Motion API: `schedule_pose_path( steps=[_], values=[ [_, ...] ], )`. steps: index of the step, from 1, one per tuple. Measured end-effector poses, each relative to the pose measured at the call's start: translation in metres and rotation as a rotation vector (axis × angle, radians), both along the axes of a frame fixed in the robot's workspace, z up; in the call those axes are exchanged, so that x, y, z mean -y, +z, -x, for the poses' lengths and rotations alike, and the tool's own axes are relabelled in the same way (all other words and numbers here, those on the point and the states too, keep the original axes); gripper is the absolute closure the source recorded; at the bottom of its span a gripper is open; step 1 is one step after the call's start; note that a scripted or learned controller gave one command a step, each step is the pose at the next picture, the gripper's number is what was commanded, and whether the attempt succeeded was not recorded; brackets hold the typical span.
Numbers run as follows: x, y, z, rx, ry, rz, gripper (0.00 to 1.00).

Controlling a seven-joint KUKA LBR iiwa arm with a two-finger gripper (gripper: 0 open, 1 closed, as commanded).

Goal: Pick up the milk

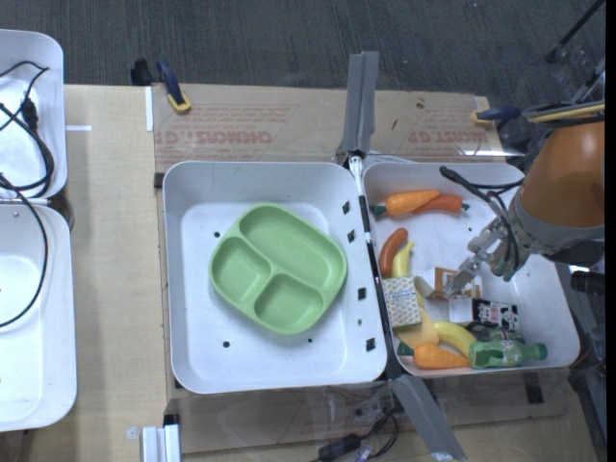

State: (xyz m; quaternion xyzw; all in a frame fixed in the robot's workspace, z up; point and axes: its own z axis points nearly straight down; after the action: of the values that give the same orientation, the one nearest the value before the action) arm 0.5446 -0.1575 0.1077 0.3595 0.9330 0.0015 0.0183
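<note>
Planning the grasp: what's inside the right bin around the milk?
The right bin holds the milk, a green bottle, carrots, bananas and a cracker box. The gripper hangs over the middle, covering whatever lies beneath the arm.

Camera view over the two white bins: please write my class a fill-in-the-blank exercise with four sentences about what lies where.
1. The light green sectioned plastic plate lies in the ____ white bin.
2. That plate has ____ compartments.
3. The green plastic bottle lies on its ____ near the right white bin's front edge.
4. The long orange carrot lies near that bin's ____ edge.

Missing words: left; three; side; back
</note>
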Motion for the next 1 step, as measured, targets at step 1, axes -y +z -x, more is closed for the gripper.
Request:
schedule_pose_path(
  steps=[1],
  values=[
    [-0.0429, -0.0110, 0.0449, -0.016, 0.141, 0.000, 0.00]
  ],
)
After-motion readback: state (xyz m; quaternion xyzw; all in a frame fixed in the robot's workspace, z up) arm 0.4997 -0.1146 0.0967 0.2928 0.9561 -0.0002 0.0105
